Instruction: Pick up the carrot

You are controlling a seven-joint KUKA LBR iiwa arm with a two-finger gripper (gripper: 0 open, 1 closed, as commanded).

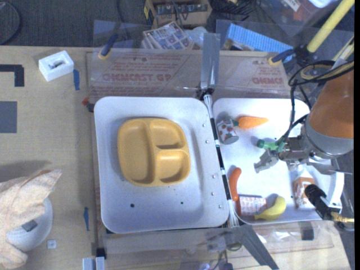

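Orange and tapered, the carrot (252, 121) lies at the far end of the right bin (247, 107), beside a small patterned cup (227, 130), while we see the gripper (266, 161) hovering nearer, fingers apart, holding nothing.
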